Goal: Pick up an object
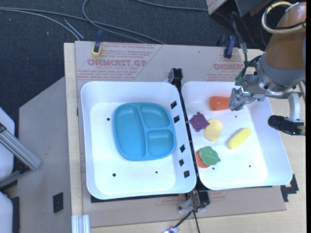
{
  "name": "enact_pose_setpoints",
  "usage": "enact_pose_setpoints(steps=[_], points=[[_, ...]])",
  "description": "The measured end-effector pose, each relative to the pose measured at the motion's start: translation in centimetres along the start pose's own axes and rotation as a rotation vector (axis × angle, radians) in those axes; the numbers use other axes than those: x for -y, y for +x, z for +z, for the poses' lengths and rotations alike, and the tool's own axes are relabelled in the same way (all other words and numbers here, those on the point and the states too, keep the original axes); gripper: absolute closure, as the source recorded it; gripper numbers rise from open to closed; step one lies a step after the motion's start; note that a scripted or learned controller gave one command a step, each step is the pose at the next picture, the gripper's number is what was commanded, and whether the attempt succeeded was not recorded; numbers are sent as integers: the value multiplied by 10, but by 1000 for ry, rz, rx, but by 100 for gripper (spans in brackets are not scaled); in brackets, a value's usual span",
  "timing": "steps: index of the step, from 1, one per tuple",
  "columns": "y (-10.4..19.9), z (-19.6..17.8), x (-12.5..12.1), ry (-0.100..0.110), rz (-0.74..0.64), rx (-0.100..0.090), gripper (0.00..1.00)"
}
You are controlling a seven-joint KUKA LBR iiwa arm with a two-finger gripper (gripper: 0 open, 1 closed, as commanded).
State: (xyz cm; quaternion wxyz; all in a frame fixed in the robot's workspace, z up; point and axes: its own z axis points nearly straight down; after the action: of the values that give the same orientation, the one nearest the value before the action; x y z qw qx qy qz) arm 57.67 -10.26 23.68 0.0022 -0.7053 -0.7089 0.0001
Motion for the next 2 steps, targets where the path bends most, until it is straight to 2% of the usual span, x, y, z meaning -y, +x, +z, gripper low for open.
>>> enact_pose_setpoints(steps=[2], points=[[115, 14, 20, 1, -1, 0, 100]])
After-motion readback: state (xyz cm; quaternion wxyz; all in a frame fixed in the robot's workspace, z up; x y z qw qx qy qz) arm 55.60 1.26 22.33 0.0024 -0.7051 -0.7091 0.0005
